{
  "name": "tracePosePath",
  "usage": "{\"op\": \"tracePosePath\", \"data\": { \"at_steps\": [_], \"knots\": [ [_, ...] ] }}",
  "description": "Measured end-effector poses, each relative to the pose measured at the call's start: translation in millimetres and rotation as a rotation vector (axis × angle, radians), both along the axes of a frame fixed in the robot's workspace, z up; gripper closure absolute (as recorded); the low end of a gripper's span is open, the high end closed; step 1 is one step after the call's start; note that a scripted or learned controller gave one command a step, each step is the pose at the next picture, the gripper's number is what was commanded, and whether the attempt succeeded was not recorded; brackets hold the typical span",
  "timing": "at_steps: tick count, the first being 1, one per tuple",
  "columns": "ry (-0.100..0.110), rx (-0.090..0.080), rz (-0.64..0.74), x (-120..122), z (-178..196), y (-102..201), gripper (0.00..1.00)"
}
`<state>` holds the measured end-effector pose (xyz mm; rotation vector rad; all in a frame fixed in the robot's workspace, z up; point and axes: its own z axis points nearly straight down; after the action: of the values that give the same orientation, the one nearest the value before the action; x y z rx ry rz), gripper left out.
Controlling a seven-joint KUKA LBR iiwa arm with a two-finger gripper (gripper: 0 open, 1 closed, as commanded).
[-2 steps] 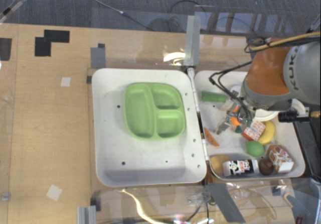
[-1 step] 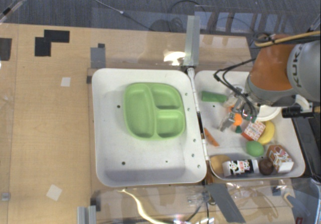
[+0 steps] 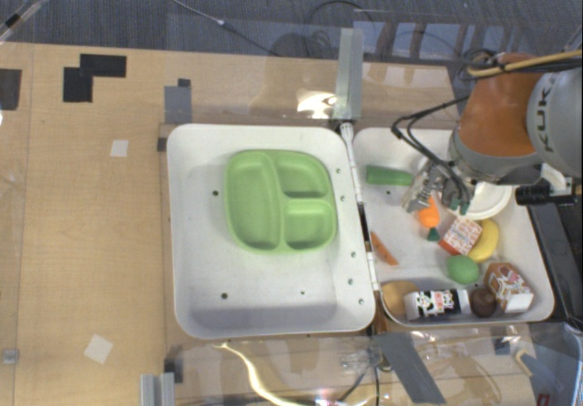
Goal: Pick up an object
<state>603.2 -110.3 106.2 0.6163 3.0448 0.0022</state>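
The gripper [image 3: 435, 197] is poised over an orange piece [image 3: 429, 216]; its grip cannot be judged; crowded neighbours could be nudged, spoiling the pick.

The wooden bench [image 3: 82, 240] bears 2 white bins, left [image 3: 196, 295] and right [image 3: 401, 258], touching side by side.

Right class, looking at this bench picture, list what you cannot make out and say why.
- Gripper, camera view: too small and cluttered to tell whether it grips anything.
- White dish, camera view: partly hidden under the arm's wrist.
- Bottle label, camera view: print too small to read.
- Arm, camera view: cut off by the right edge.
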Motion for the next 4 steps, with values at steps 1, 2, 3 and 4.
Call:
{"op": "tracePosePath", "data": {
  "at_steps": [1, 2, 3, 4],
  "knots": [
    [0.016, 0.01, -0.094, 40, 85, 69, 1.0],
    [0.027, 0.001, 0.028, 16, 61, -39, 1.0],
    [0.026, 0.004, 0.036, 17, 61, -33, 0.0],
    [0.02, 0.003, 0.037, 8, -7, -19, 0.0]
  ]
}}
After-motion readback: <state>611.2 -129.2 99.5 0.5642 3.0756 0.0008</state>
